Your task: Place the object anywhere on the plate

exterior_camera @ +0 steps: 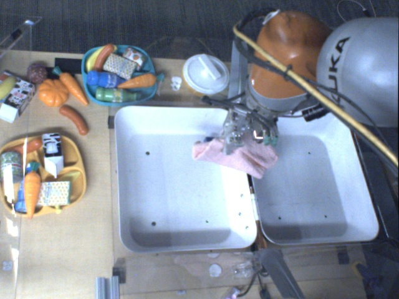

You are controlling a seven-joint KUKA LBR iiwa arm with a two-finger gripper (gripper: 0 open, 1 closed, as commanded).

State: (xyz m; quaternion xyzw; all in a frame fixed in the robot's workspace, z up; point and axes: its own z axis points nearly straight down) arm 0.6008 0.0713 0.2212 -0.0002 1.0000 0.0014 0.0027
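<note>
We've got the gripper (244, 137) clamped on the pink cloth (240, 156), which dangles just below it, mid-frame.

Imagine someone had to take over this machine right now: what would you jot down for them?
Gripper: over the seam between the two shallow white bins, right above the crumpled pink cloth; whether it actually grips the cloth, I can't tell.
Cloth: draped across the bins' shared rims, partly in each.
Round white plate: on the bench behind the bins, nothing on it.
Done: the cloth has been reached.
Left: carry it to the plate and set it down.
</note>
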